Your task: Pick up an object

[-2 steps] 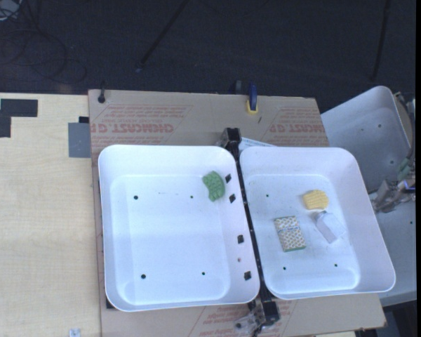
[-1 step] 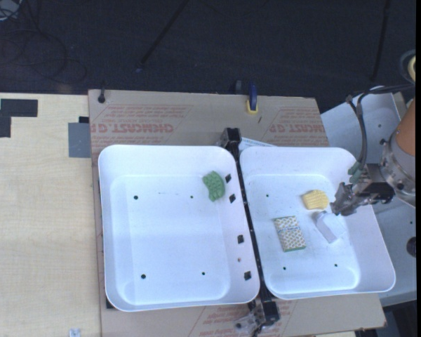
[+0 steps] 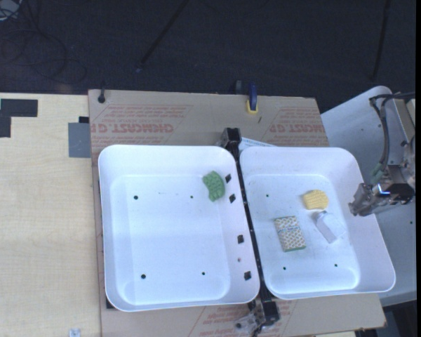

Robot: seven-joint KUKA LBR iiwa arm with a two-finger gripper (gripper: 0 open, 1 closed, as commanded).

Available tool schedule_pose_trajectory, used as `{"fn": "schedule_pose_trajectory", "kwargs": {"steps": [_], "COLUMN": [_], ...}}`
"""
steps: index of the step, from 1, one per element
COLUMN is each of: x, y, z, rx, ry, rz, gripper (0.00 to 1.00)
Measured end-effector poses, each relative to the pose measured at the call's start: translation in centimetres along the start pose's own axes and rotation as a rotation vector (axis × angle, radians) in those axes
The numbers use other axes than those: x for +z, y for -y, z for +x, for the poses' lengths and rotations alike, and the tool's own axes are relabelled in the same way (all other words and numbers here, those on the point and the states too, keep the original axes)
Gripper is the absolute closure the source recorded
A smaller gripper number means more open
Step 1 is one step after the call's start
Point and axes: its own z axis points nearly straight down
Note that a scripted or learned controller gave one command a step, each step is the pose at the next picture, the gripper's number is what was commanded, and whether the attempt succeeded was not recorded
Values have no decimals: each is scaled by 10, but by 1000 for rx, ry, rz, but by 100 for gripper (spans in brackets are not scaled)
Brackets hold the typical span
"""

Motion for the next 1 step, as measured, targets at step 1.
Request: {"fn": "schedule_pose_trajectory", "kwargs": {"steps": [1], "x": [-10], "y": [0], "z": [-74], "rx": [3], "ry": [3], "rz": [-2], "gripper": [100]}}
